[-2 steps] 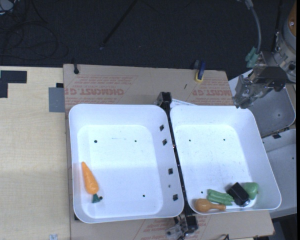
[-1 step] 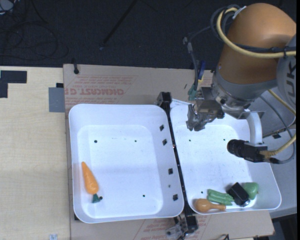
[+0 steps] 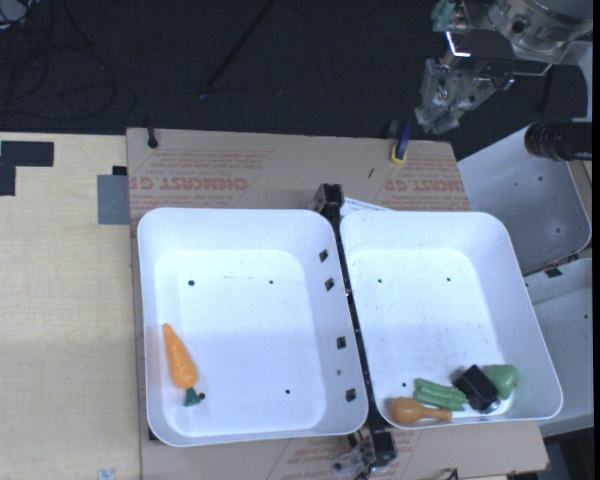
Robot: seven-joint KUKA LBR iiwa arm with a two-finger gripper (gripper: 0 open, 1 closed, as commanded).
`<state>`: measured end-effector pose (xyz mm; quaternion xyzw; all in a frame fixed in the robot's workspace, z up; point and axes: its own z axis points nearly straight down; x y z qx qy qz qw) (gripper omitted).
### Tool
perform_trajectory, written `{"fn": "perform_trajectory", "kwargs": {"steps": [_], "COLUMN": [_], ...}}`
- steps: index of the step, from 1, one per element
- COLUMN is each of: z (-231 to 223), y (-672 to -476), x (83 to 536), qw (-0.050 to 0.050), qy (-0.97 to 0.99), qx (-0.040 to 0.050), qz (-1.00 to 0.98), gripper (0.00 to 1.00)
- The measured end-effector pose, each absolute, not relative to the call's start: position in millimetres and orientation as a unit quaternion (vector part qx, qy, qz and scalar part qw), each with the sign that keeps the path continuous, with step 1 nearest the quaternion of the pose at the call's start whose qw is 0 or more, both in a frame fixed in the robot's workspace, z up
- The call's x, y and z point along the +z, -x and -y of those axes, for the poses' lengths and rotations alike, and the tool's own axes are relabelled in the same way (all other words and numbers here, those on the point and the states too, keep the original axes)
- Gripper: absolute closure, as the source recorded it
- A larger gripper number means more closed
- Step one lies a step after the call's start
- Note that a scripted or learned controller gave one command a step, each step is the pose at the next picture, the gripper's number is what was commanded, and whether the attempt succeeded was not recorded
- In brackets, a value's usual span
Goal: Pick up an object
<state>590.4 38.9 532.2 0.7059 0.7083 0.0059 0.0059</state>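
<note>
Two white bins (image 3: 235, 230); one toy carrot (image 3: 179, 358), one green pea pod (image 3: 440, 394), one black block (image 3: 476, 388), one tan pear (image 3: 416, 411), one green piece (image 3: 502, 376).

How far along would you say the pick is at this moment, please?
Nothing looks done yet. The claw hangs above the bench, beyond both bins, with no object between its fingers. The carrot lies in the left bin; reaching, gripping and lifting remain.

Orange carrot (image 3: 179, 357) lies in left bin (image 3: 230, 230).
</note>
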Motion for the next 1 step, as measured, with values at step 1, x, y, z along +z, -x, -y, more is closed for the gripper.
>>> {"fn": "perform_trajectory", "kwargs": {"steps": [1], "z": [47.0], "y": [-644.6], "x": [398.0], "qw": [-0.004], "qy": [-0.71], "qx": [-0.0059], "qz": [-0.704], "gripper": [1.0]}}
